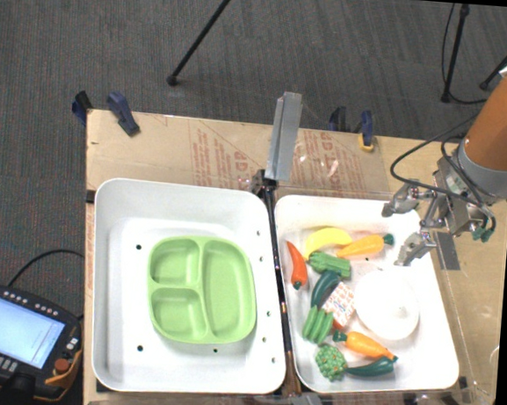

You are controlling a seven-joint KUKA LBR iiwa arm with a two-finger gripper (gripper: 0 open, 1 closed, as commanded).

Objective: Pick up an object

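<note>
While the gripper (407,230) hangs over the far right corner of the right bin (449,347), its two fingers stand wide apart with nothing between them. Toy food lies in this bin – a yellow banana (325,239) touching an orange carrot (363,246), a red pepper (296,264), a green broccoli (330,361) and a white round plate (389,310) near the middle. The left bin (110,229) holds a green divided tray (201,290).

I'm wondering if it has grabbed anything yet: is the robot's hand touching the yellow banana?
Apart. The camera view shows the hand hovering near the right bin's far right corner, with bare white floor between it and the banana.
</note>
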